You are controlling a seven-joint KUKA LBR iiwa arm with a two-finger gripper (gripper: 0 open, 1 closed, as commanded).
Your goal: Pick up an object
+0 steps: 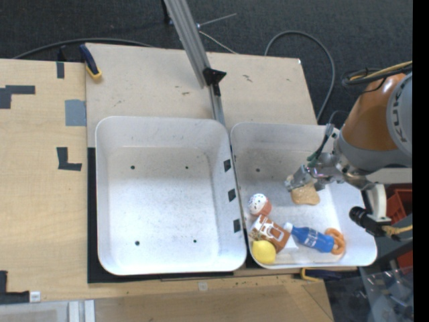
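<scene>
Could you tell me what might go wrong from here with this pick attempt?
The end effector sits right at the edge of the tan lump, so an off-centre grasp could nudge it away. The other items, including the blue bottle and yellow ball, crowd the right bin's near edge, inviting collisions.

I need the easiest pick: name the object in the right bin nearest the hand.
The tan lump, just below the hand. The white ball, yellow ball and blue bottle lie farther toward the bin's near edge.
</scene>
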